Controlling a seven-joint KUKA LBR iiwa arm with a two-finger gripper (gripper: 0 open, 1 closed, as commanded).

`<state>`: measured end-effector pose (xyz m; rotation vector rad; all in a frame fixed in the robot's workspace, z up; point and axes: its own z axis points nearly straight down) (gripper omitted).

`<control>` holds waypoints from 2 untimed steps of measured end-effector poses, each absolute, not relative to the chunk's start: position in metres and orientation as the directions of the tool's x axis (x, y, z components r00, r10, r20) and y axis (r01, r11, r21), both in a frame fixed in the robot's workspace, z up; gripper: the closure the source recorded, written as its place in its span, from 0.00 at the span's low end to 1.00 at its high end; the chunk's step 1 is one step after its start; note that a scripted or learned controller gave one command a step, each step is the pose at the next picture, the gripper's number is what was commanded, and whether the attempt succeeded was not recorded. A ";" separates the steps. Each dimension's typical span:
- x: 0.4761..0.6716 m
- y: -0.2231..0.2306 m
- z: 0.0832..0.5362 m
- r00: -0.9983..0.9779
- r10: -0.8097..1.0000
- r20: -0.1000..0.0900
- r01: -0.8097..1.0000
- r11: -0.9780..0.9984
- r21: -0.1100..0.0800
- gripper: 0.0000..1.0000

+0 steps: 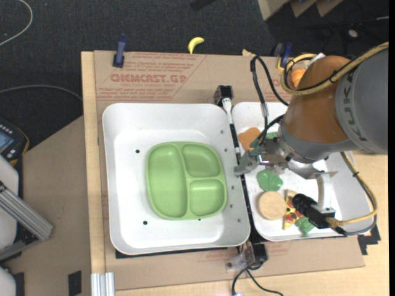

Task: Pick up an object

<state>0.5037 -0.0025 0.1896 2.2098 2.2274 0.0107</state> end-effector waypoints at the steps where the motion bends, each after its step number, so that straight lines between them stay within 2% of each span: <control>1: 0.524 -0.058 0.185 0.004 1.000 -0.002 1.000 -0.004 0.003 0.00; 2: 0.496 -0.098 0.084 0.003 1.000 -0.005 1.000 -0.003 0.013 0.00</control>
